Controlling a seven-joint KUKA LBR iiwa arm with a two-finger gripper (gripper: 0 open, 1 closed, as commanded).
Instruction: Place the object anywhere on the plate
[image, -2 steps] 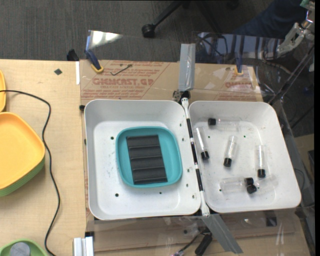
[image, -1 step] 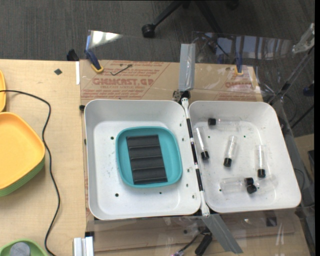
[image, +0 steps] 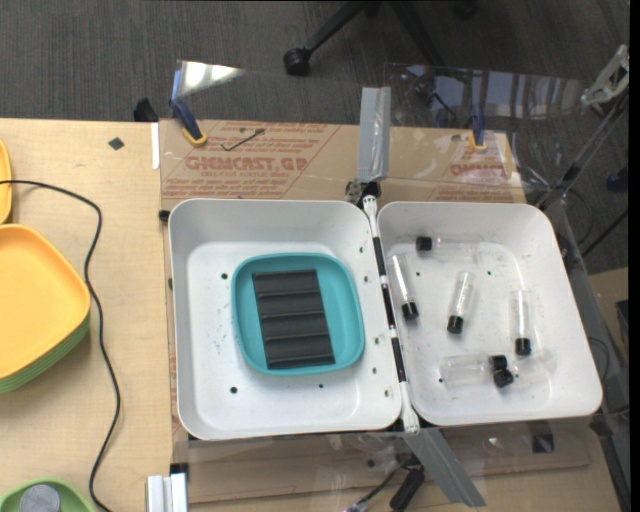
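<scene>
A teal plate (image: 350, 330) sits in the middle of the left bin (image: 200, 400). A black block (image: 292, 318) with ridges lies on the plate and covers most of it.

The right bin (image: 560, 400) is just to the right of the plate's bin, and the two touch along one edge. The clear tubes with black caps all lie there, so none is on the plate. The tube nearest the plate (image: 401, 280) lies by the bin's left wall. A second tube (image: 460, 295) lies further right of the plate, and a third (image: 521, 315) is further right again. A fourth tube (image: 462, 372) lies flat, right of the plate and nearer the camera. There may be a fifth tube (image: 455, 243) at the far side; it is faint and hard to make out.

Well to the left of the plate, yellow dishes (image: 40, 300) are stacked on the bench. A black cable (image: 97, 250) runs between them and the plate's bin. Brown card (image: 300, 160) lies behind the plate's bin.
</scene>
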